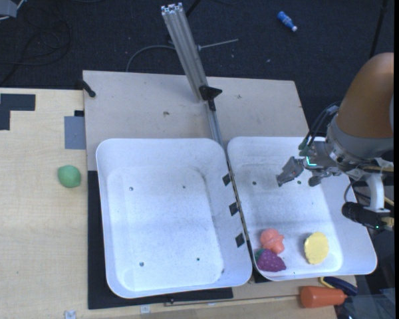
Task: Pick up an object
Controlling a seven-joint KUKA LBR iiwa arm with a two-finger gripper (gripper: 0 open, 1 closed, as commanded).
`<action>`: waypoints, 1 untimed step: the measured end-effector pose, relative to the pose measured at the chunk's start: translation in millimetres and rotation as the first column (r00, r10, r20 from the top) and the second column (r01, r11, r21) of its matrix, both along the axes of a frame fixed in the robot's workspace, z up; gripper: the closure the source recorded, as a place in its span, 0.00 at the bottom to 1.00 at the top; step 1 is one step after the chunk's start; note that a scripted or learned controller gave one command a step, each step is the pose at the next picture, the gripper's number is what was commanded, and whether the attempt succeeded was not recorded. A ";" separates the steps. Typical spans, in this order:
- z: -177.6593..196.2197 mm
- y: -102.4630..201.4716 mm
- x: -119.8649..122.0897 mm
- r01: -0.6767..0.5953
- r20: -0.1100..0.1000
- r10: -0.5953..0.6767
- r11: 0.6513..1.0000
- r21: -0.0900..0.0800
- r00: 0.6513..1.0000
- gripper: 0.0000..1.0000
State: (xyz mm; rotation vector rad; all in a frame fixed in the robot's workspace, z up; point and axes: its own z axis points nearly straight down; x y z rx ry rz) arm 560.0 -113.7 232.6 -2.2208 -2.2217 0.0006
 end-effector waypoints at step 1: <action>0.0 0.0 0.0 0.000 0.000 0.000 1.000 0.000 1.000 0.00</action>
